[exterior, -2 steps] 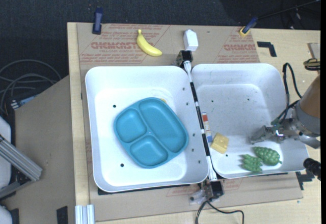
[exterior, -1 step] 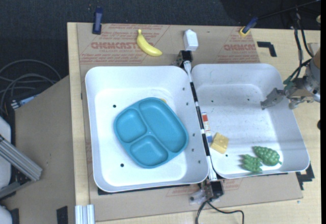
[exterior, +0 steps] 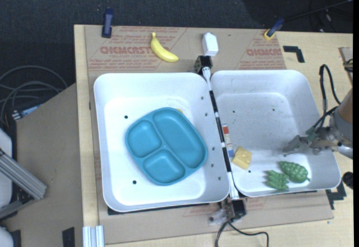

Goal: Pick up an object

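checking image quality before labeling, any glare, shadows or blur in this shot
Camera view: lighting is even and soft, with mild bright sheen on the rim of the left bin; the blue tray casts only a faint shadow; the gripper at the right looks slightly soft, while the green object and yellow block are small but legible.

Arm: entered from the right edge, only the grey wrist section seen. Gripper point(exterior: 291, 149): carried low, directed leftward, two thin fingers point(exterior: 297, 142) spread apart in a fork; nothing is held between them.
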`<state>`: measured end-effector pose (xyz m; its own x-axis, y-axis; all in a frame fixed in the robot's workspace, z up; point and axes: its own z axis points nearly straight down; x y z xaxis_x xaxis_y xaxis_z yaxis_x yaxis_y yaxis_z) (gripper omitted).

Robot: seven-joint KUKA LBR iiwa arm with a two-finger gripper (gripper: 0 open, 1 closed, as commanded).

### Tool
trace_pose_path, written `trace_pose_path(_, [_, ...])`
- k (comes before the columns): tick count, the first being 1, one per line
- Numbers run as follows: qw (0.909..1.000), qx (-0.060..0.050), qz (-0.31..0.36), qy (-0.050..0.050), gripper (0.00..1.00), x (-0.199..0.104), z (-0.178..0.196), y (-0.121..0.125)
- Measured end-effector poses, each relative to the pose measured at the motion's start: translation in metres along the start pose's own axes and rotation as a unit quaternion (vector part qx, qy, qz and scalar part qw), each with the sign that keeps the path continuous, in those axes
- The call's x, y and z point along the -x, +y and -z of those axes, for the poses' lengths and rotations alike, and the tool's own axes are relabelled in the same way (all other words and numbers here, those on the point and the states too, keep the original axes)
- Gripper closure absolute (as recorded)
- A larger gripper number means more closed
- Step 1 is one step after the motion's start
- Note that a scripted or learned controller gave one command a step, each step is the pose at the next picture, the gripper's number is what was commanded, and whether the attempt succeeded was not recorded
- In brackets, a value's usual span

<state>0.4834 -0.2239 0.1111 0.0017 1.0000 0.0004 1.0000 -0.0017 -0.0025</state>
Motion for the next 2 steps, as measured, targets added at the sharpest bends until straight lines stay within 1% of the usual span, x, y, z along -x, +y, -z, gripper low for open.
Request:
trace_pose_path(1, [1.0,0.002,0.002,0.0,0.0,-0.1,-0.027,0.062])
trace_pose_path(2, [1.0,0.002,0.002,0.0,0.0,-0.085,-0.026,0.144])
